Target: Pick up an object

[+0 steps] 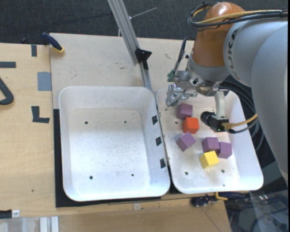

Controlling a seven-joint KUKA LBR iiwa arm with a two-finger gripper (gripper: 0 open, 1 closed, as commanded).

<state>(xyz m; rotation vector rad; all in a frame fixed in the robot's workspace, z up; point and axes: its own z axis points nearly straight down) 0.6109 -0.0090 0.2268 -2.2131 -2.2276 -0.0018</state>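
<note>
**A:** Two shallow white bins side by side on a pale wooden bench, both glossy plastic with rounded corners and speckled floors. Left bin just bare floor with a few dark dots. Right bin holding all the blocks.

**B:** Six small matte cubes, right? Purple block nearest the back, orange block just in front of it and about touching. Another purple cube further forward, then a cluster: two purple ones touching, yellow cube right against them.

**A:** Yep. Gripper down at the back left corner of the right bin, near the shared rim, just beside that rear purple block but not around it. Metal fingers look close together with nothing pinched between them.

**B:** Tight spot there, bin wall on one side, block on the other. Plenty of open floor at the front of the right bin though. Grey arm with orange band looming over the back right.
</note>
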